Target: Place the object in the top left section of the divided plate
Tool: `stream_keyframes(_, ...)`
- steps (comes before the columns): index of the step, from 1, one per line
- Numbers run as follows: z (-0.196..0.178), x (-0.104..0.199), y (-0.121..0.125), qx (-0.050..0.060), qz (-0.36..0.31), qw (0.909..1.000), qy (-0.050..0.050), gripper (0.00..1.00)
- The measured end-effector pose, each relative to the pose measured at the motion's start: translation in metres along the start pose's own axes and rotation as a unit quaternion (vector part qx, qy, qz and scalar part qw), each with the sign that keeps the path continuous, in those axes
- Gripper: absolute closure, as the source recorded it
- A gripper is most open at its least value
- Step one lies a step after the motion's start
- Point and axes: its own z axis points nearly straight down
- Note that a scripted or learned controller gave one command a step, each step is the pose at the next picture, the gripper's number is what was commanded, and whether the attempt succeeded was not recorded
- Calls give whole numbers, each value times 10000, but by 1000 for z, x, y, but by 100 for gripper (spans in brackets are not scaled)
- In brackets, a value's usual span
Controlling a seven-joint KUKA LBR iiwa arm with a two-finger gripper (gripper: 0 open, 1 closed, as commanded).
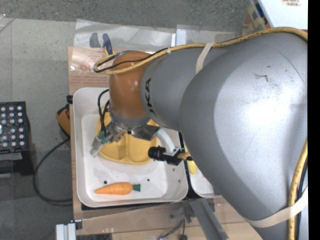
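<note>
A yellow divided plate (125,151) lies in the left white bin (82,184), mostly covered by my arm. My gripper (100,143) hangs over the plate's left edge, just below the orange wrist band. An orange toy carrot (116,188) with a green top lies on the bin floor below the plate, near the bin's front wall, apart from the gripper. Nothing shows between the gripper's tips, and their gap is too small and blurred to read. The plate's upper sections are hidden by the wrist.
The big grey arm (235,119) covers the right bin (202,186) and most of the right half of the view. A black block with holes (12,129) and a cable (45,159) lie on the left, outside the bin.
</note>
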Motion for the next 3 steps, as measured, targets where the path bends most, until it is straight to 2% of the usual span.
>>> stream_keyframes(1,-83,-68,-15,-9,613,9981,-19,0)
stream_keyframes(2,-2,1,-82,16,1344,9909,8,0)
stream_keyframes(3,-155,-40,-102,-10,720,9974,-15,0)
